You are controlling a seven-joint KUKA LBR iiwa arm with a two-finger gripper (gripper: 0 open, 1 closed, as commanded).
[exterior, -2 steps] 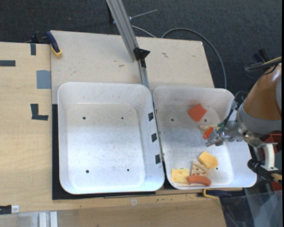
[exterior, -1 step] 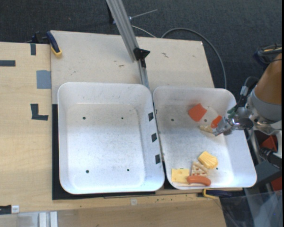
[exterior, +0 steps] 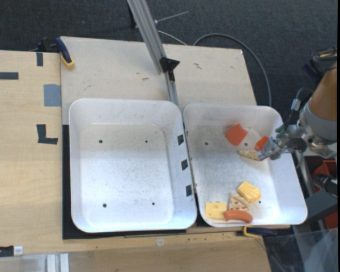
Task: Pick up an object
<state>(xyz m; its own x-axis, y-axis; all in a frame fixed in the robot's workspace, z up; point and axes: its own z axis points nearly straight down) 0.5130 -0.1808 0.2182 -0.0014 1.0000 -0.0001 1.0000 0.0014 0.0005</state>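
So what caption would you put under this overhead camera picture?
Robot gripper reaching into the right bin beside an orange block and toy food pieces; left bin alongside.

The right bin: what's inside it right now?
In the right bin: an orange block, a tan piece beside the tool, and near the front wall yellow pieces and a red-orange piece. A small orange bit sits at the tool; what lies beneath is covered.
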